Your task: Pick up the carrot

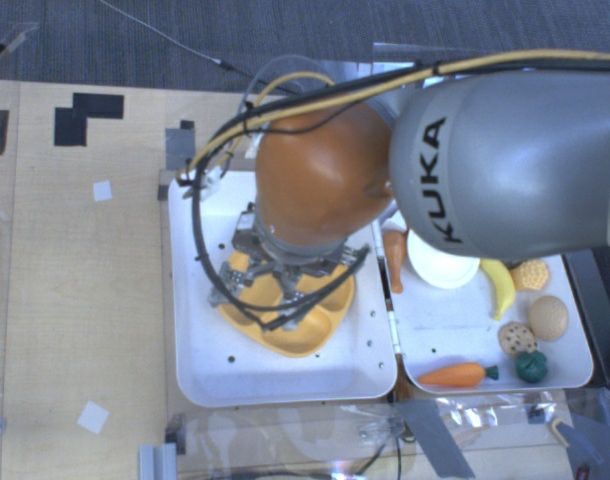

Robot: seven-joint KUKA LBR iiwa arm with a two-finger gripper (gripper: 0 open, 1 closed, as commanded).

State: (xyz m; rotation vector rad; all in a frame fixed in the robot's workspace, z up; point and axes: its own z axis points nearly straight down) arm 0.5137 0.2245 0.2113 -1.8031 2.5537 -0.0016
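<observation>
Down in the left bin (pixel 200 363) the gripper (pixel 285 290) hangs over a yellow divided plate (pixel 290 333), and its lower part is hidden by the wrist and by black cables (pixel 210 268), so from where I stand I cannot tell if it is released or clenched on something. Above it the orange band (pixel 315 173) and the grey KUKA arm (pixel 515 158) cover the top of both bins.

One carrot (pixel 452 375) lies in the right bin (pixel 575 373), on its side near the front wall, with the green end pointing to a dark green vegetable (pixel 531 366). It is well apart from the gripper. A second orange piece (pixel 394 258), maybe a carrot too, stands along the wall between the bins, partly under the arm.

In the same bin I see a white round plate (pixel 440 266), a banana (pixel 501 286), a yellow knobby piece (pixel 531 274), a tan egg-like ball (pixel 548 318) and a speckled cookie (pixel 516 339).
</observation>
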